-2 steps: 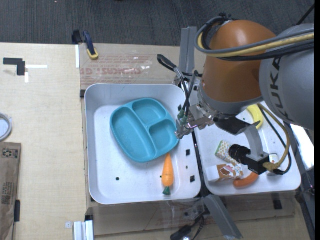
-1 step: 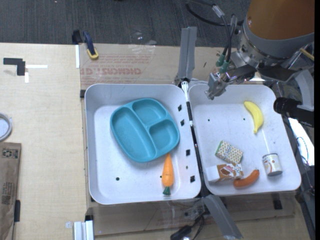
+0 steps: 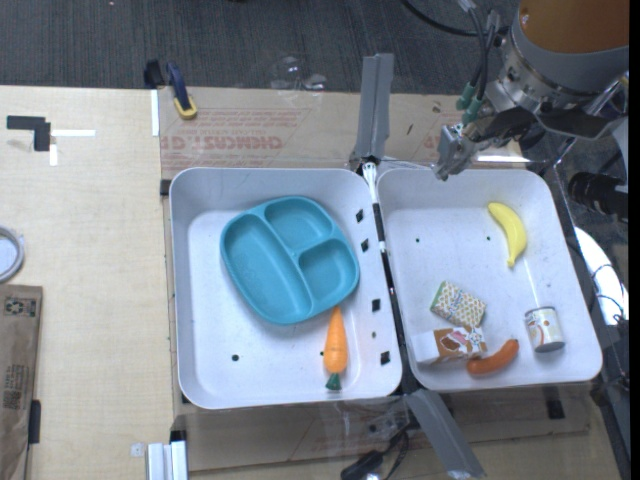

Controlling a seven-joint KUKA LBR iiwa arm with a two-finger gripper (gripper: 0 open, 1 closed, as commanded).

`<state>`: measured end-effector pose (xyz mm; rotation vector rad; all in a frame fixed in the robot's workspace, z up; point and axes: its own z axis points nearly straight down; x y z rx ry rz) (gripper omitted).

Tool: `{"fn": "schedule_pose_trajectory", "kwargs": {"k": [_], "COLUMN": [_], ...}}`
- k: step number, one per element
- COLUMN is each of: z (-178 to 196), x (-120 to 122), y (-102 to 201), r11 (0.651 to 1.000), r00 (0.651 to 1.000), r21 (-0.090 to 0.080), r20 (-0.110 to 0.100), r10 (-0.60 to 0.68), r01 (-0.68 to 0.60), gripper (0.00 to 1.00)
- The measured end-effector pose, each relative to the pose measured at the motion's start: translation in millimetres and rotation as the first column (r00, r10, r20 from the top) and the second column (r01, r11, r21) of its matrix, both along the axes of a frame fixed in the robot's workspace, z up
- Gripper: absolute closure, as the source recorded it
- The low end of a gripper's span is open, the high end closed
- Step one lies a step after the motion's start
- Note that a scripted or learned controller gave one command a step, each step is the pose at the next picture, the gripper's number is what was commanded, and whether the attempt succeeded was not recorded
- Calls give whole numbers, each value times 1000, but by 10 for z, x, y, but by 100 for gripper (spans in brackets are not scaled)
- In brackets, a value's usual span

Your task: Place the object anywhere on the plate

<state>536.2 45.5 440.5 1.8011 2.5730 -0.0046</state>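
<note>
Task barely begun: blue plate (image 3: pixel 289 259) in left bin (image 3: pixel 190 298) bears nothing, carrot (image 3: pixel 335 346) touches its rim, banana (image 3: pixel 509 230) sits in right bin (image 3: pixel 570 278), gripper (image 3: pixel 447 158) above, grip state cannot be told

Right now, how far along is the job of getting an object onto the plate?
Nothing looks done: the blue plate holds nothing. The gripper hangs above the right bin's back edge. Still left: picking something, maybe the banana, and placing it. The carrot lies beside the plate.
</note>
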Motion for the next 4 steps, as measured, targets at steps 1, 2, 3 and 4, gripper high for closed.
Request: {"fn": "schedule_pose_trajectory", "kwargs": {"k": [1, 2, 3, 4], "z": [-12, -929, -1188, -1692], "x": [951, 946, 1235, 1170], "y": [944, 1656, 1691, 1677], "r11": [999, 999, 989, 1000], "r00": [999, 999, 989, 1000], "r21": [0, 0, 0, 0], "r20": [-3, -3, 0, -3], "r10": [-42, -50, 150, -18], "r01": [42, 50, -150, 18], "gripper": [100, 100, 100, 100]}}
